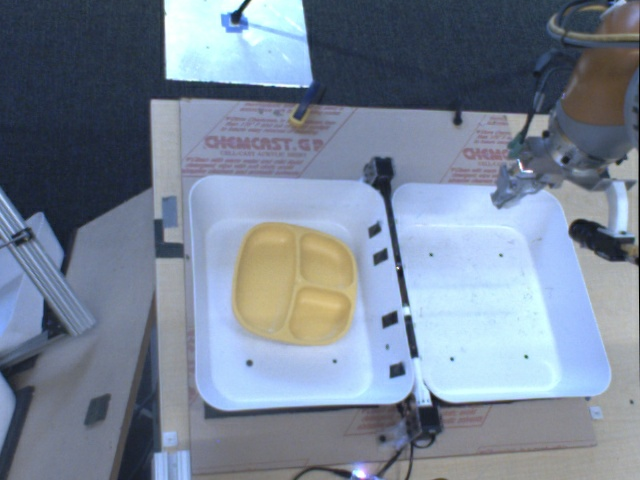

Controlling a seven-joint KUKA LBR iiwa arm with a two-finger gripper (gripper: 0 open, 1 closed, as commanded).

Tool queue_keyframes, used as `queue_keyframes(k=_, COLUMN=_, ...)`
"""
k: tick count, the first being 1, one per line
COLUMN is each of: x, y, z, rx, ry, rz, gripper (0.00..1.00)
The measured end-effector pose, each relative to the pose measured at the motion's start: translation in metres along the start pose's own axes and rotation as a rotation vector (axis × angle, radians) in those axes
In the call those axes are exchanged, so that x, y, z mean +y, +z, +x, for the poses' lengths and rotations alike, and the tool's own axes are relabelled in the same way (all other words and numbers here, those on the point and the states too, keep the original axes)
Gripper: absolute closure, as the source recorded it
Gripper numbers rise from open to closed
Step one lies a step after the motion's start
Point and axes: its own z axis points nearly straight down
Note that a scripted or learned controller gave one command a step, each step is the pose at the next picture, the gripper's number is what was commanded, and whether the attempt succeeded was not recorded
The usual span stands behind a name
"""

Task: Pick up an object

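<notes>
Yellow tray (295, 283) far from gripper (507, 190)

This is a robotics lab or test cell. A grey and orange industrial arm (598, 78) reaches in from the right over a counter (330, 133) covered with printed protective sheeting. Two white bins (560, 368) sit clipped side by side on it. An aluminium frame rail (40, 268) stands at the left, cables (400, 448) run at the near edge, and dark carpet (80, 68) lies beyond.

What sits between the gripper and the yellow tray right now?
In the camera view, bare floor of the right bin, then the black-clipped divider where the bins meet, separate the gripper from the yellow tray.
</notes>
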Motion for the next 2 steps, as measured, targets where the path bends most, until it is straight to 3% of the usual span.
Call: queue_keyframes(k=2, x=-0.045, y=-0.012, z=0.097, rx=0.002, ry=-0.003, rz=0.004, gripper=1.00)
